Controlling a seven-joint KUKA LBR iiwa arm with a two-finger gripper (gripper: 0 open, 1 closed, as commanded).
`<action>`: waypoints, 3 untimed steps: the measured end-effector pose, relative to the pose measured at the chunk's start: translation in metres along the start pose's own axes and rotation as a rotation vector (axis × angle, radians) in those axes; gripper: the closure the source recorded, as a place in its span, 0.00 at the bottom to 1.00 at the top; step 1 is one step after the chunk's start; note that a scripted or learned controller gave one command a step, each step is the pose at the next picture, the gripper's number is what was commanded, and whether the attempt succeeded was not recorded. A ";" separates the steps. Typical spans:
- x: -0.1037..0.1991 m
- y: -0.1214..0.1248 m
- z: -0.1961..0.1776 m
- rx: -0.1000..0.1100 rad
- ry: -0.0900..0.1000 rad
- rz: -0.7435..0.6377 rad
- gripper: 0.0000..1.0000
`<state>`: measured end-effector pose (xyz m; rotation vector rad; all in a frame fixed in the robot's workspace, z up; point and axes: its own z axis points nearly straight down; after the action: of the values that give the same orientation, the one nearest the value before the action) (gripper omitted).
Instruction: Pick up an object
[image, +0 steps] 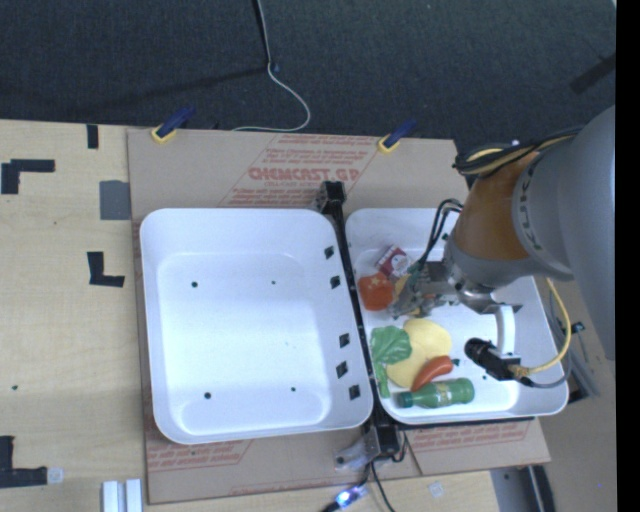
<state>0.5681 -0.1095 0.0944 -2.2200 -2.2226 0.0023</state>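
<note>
We've got a wooden bench (60, 330) with a cardboard sheet (290, 170) under two white bins, dark carpet (130, 50) behind. The gripper (420, 293) hangs over the right bin (545, 400), near its left wall, can't tell its state. Just beside it sits a tomato (376, 291); the lemon (425, 340), pepper (431, 371) and green bottle (438, 395) lie toward the front edge.

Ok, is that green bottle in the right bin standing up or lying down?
Lying down. The green bottle rests on its side along the right bin's near edge, its length running left to right, just below the red pepper.
</note>
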 end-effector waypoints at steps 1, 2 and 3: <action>0.011 0.069 -0.011 -0.001 -0.004 -0.002 1.00; 0.005 0.067 0.003 0.000 -0.010 0.004 1.00; -0.002 0.082 -0.054 -0.006 -0.001 0.000 1.00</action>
<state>0.6507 -0.1113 0.1480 -2.2228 -2.2262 -0.0036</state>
